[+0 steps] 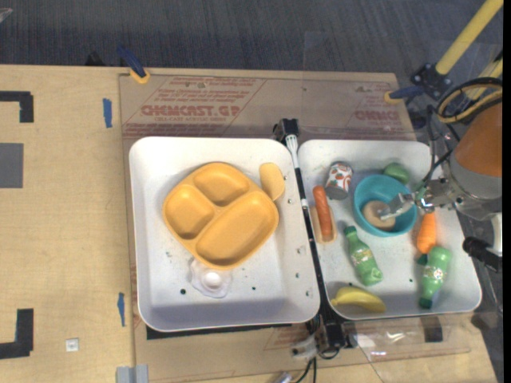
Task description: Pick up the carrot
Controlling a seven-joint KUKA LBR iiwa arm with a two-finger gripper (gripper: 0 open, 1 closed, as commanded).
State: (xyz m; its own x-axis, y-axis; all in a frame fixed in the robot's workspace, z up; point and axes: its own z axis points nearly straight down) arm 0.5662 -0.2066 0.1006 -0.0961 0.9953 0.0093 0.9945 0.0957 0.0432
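You are at the approach step: the fingers (407,203) hang over the blue bowl (366,194), and you cannot tell if they are apart. The carrot (427,230) lies just beside them, untouched; your next move should shift them over it and descend.

Wooden bench (56,238), brown printed board (239,102) on it, two white bins (152,238) side by side

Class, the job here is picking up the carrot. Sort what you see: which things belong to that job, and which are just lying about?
Belongs to the job:
carrot
gripper

Just lying about:
yellow divided plate
teal bowl
hot dog
banana
two green bottles
fried egg
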